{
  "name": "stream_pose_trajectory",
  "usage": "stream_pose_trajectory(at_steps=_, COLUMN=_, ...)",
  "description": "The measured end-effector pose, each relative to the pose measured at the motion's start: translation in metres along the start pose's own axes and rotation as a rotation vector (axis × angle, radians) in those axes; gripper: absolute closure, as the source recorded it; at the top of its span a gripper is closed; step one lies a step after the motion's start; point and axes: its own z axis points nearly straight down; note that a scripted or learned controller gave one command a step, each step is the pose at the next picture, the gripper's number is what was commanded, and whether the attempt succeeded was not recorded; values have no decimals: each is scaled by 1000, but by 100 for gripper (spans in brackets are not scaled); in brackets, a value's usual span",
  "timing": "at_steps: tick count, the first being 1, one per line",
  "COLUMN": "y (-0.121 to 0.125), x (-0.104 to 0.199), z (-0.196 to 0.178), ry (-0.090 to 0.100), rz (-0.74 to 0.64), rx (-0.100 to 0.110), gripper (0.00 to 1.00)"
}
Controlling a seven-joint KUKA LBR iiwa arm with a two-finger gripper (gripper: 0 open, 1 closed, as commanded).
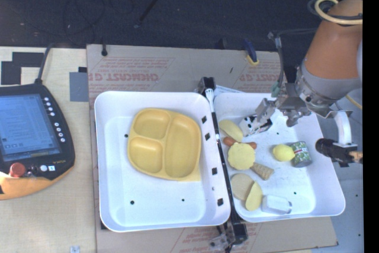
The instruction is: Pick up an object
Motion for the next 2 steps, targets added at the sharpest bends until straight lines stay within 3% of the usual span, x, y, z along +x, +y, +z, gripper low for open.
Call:
stream_pose_trajectory(at_steps=1, y=1, x=-7, z=108, ry=1, rz=1, rx=9, gripper=0)
stream_pose_trajectory(at_steps=2, y=4, x=-17, z=169, ry=0, rz=0, rx=-2, gripper=0)
